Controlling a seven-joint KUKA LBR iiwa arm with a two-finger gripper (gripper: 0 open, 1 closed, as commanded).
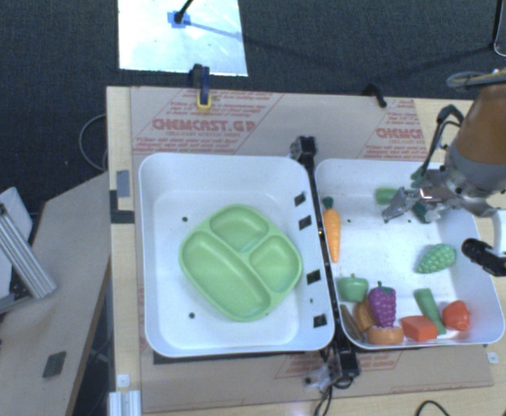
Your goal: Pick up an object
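Two white bins [236,167] on cardboard-covered bench [236,124], dark carpet [45,42] around; fingers' state unclear.

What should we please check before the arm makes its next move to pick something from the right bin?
1. Pincer over the right white bin: ok.
2. Object between its fingers: cannot tell.
3. Small green object beside the pincer, apart from other toys: ok.
4. Orange plastic carrot lying against the bin's left wall, awkward to grip: not ok.
5. Purple plastic grapes crowded among neighbouring toys in the front corner: not ok.
6. Bumpy green plastic vegetable lying alone: ok.
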